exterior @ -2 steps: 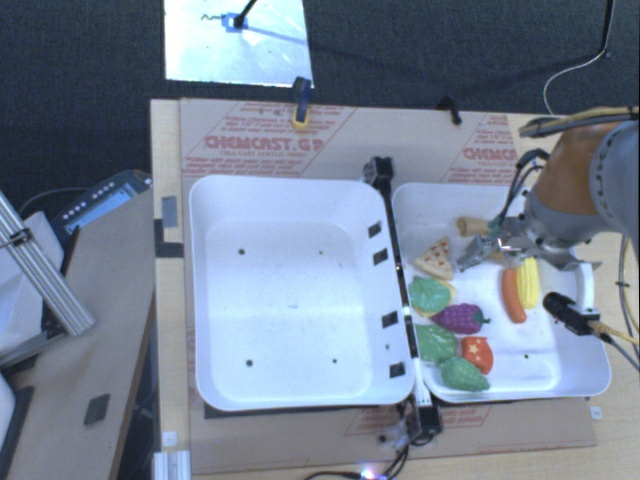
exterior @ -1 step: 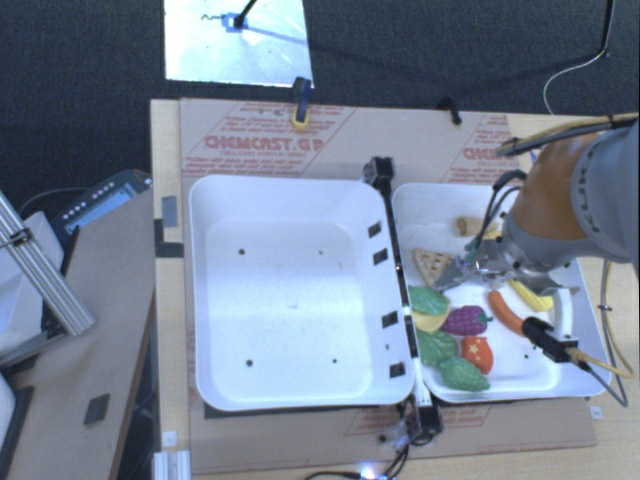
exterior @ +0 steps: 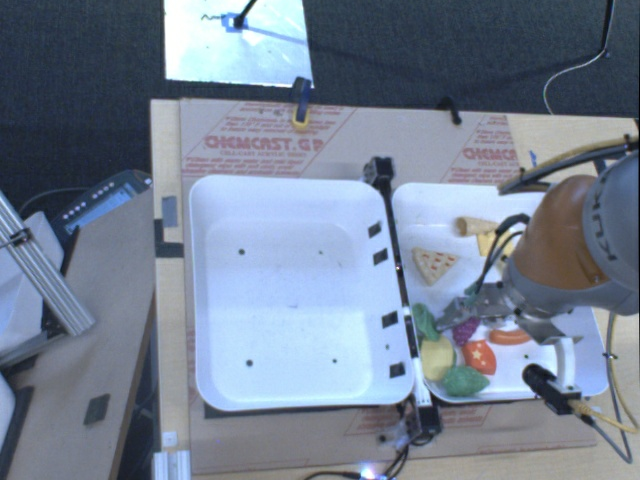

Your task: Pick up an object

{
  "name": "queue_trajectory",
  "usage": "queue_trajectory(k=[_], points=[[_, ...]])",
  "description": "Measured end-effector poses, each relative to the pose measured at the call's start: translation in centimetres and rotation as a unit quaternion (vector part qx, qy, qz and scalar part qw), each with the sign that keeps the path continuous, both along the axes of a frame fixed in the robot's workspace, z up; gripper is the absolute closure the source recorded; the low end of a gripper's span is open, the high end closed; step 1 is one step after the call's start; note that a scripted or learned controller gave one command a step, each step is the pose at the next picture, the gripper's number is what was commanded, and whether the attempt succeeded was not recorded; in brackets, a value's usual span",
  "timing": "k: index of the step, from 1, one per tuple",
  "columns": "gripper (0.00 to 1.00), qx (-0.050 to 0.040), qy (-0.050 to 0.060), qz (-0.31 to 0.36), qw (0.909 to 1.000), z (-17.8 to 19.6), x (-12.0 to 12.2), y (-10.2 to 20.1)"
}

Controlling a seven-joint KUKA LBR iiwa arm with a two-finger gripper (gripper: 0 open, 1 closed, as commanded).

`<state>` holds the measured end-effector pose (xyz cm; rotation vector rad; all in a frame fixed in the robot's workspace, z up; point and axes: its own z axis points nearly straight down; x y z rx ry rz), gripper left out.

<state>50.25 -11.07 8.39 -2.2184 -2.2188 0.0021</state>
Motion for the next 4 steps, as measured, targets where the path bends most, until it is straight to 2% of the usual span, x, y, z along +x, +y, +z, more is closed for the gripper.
queue_trajectory(k=[1,2,3,4], points=[[0.0,-0.0013,-0.004,0.003,1.0,0.1,4.5,1.9],[0.0,-0.0004,-0.001,0.0,1.0,0.0,-0.2,2.8],[1.0,-0.0011,-0.004,0.001,1.0,1.1,0.2,2.8],[1.0,-0.0006,-0.006,0.004,1.0,10.5,-1.5,5.6]])
